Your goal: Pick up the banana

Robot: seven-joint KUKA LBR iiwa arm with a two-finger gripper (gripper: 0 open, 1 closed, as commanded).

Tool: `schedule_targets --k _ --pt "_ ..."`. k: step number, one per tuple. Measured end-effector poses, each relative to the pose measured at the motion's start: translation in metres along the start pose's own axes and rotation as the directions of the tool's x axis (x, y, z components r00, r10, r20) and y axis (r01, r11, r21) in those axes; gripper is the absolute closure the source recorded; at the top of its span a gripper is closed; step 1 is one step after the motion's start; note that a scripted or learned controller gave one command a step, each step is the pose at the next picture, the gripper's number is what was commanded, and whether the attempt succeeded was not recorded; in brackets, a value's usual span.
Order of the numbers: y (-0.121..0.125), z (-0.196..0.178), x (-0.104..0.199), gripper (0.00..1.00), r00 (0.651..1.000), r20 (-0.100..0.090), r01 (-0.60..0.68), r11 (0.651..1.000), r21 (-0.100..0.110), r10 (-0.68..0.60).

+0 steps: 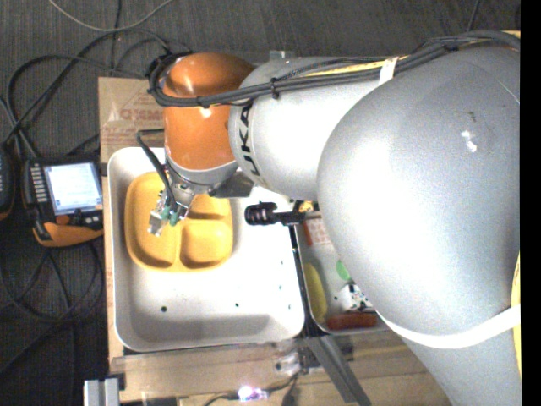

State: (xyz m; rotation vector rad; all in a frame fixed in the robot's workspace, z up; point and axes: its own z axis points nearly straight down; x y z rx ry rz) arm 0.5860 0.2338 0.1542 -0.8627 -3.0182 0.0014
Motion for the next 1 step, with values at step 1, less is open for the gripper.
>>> schedule_targets --k 1 --pt "0.0315 -0.0907 -0.0520 1.00 0.996 0.004 -0.087 0.996 -0.002 0.087"
